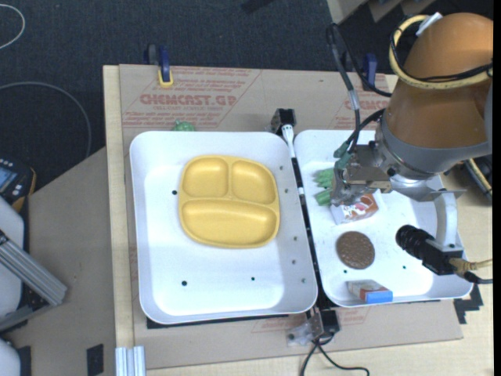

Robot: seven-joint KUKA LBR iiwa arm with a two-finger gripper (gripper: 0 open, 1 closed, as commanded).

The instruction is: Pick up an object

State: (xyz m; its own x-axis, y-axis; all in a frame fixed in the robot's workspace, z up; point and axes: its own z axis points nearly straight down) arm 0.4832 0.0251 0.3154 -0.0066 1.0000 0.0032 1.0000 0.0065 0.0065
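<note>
My gripper (345, 193) reaches down into the right bin (407, 288), near its far left part. Directly below and beside it lies a red and white packet (362, 207), partly covered by the gripper body. A green object (323, 182) sits just to the gripper's left, against the bin wall. A brown round disc (356, 250) lies nearer the front, apart from the gripper. A small blue and orange box (371, 292) rests at the bin's front edge.
The left bin (227, 288) holds a yellow divided plate (229, 200) in its far half. A raised ridge (301, 202) separates the two bins. The arm's grey and orange bulk (442, 92) overhangs the right bin's far right.
</note>
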